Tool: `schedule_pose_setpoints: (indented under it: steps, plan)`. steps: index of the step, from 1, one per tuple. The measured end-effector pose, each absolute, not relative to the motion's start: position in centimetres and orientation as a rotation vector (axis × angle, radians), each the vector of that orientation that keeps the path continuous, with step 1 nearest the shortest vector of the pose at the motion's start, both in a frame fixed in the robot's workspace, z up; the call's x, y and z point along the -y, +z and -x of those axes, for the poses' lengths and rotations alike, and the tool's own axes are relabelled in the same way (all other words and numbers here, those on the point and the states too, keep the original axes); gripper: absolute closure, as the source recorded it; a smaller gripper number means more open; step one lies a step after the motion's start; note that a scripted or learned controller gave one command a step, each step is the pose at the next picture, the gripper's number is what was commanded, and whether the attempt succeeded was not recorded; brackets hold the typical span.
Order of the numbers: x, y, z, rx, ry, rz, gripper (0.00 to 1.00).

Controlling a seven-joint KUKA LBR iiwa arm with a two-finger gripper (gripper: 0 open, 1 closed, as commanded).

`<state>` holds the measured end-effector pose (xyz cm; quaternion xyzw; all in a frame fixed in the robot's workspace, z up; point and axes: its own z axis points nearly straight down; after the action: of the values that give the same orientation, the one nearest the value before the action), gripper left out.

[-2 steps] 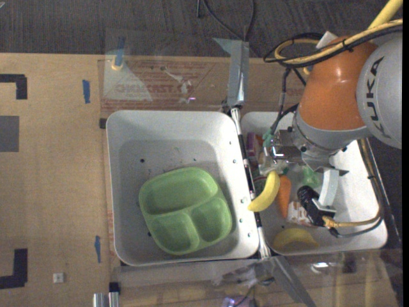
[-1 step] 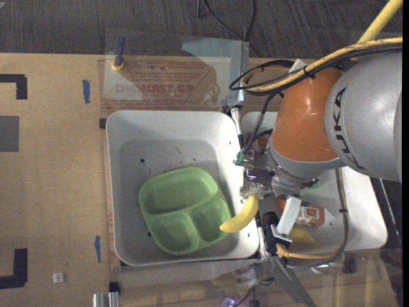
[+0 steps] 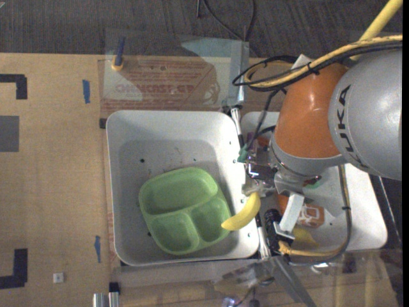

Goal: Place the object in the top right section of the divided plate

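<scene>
A green divided plate (image 3: 182, 210) lies in the left white bin (image 3: 131, 133), tilted, with one large section and two smaller ones. A yellow banana (image 3: 243, 214) hangs over the plate's right rim and the bin's right wall. Its upper end sits between the fingers of my gripper (image 3: 254, 189), which reaches down from the grey and orange arm above the wall between the bins. The banana's lower tip points toward the plate's lower right section.
The right white bin (image 3: 367, 235) is mostly covered by the arm; an orange-and-white item (image 3: 310, 215) and a yellow piece (image 3: 305, 237) lie in it. Cables loop above the arm. A clear plastic sheet (image 3: 160, 75) lies behind the left bin.
</scene>
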<state>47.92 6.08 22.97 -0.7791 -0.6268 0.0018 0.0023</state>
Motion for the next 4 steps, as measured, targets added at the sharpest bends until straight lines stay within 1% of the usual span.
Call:
schedule_pose_setpoints:
  steps: [1, 2, 3, 4]
  plan:
    - [-14.1, 16.5, -47.8, 1.725, 0.008, 2.622, 1.0]
    - [-5.9, 18.4, -48.2, 2.092, 0.004, 2.339, 1.0]
    - [-14.9, 22.5, -47.9, 2.289, 0.001, 2.151, 1.0]
    - [-14.4, 40.2, -47.9, 2.319, 0.002, 2.12, 1.0]
